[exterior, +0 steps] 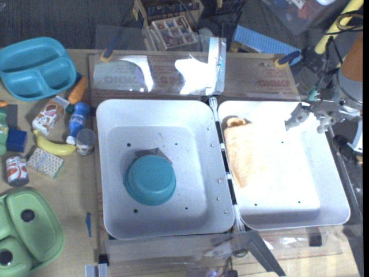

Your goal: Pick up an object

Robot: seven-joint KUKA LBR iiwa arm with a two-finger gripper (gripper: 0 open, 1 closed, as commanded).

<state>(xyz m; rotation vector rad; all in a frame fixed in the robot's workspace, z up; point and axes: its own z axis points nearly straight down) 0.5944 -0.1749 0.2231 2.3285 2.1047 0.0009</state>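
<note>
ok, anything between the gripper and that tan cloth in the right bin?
Nothing visible. The gripper sits over the right bin's upper right part; the tan cloth lies along its left wall, with bare white bin floor between them.

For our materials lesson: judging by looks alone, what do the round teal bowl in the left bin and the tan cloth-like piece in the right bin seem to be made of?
Round teal bowl: probably moulded plastic, with even colour and a smooth, faintly glossy surface. Tan cloth-like piece: likely soft fabric or sponge, matte and mottled, lying limp against the bin wall; the exact material stays unclear.
</note>
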